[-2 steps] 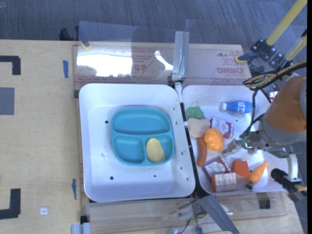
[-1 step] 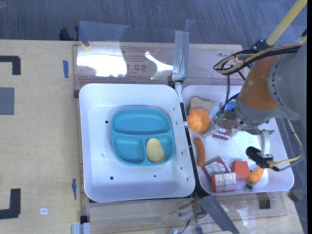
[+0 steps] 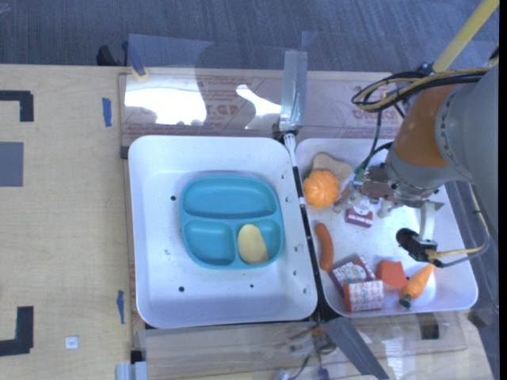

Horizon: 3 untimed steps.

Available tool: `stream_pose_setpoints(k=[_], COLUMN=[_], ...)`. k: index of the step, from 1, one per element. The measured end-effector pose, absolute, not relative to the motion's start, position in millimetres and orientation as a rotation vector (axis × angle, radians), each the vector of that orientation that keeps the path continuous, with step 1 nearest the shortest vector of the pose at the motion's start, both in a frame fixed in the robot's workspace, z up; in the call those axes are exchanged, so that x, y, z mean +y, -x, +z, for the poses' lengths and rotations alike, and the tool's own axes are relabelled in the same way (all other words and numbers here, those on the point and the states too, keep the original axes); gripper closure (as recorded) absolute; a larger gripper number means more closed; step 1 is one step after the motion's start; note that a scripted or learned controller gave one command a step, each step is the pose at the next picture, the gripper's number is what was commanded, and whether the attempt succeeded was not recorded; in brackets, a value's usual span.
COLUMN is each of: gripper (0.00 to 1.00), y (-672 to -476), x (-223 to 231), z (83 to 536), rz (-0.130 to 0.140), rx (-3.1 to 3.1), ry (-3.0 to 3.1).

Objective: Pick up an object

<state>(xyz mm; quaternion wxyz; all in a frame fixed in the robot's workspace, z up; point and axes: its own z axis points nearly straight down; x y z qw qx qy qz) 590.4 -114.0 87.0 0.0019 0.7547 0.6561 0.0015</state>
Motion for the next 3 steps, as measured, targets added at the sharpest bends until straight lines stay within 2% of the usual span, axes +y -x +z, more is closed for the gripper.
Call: stream_pose_setpoints(k=[1,2,3], gripper=[1.0,1.0,1.0], y=[-591.7,-597.5,-619.3], x=[-114,-18,1], z=[98,226,253], rz=[0.007,0.013,0.004], rx=[2.058,2.227,2.285], ry=[-2.363,-2.208,-2.152])
